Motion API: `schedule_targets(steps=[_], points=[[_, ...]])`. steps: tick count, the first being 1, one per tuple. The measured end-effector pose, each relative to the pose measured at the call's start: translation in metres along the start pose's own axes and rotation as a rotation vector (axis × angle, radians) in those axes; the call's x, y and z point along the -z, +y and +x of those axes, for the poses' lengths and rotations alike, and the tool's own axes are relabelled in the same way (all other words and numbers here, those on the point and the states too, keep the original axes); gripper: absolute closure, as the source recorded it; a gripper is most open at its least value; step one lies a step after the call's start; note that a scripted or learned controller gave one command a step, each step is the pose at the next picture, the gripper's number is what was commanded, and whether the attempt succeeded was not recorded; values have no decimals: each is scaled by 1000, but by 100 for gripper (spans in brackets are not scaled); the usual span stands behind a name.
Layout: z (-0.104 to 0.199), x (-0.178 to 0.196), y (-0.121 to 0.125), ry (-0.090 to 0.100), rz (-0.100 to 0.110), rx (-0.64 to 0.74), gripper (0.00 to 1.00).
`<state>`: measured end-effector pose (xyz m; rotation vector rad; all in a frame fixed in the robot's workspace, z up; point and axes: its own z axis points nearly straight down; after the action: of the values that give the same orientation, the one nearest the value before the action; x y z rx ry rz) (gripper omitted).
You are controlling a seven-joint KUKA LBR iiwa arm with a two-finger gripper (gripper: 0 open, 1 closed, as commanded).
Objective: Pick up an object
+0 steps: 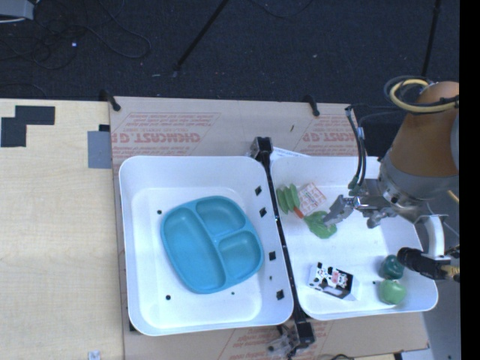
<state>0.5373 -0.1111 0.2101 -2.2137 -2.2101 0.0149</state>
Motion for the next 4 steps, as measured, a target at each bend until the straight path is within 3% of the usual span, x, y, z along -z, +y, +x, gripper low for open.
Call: schedule_targets(steps=[1,4], points=[[0,7,2,-2,-12,2,0],[9,-125,-1,-1,-10,0,0]])
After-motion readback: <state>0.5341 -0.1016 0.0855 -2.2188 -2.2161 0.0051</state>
